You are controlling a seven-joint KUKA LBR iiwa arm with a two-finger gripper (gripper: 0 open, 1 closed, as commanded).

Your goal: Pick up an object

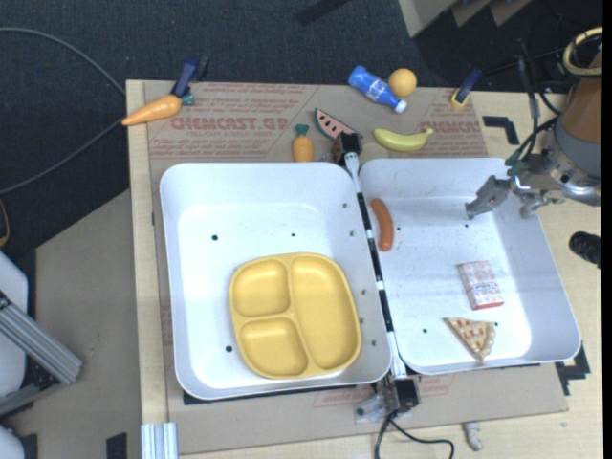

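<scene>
Arm (pixel 583 122): cut off at right edge; gripper (pixel 492 197) fingers too blurred to read; packet (pixel 481 284) label too small to read

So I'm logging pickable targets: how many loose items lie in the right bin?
3. A hot dog by the bin's left wall, a small packet mid-right, and a pizza slice near the front edge.
</scene>
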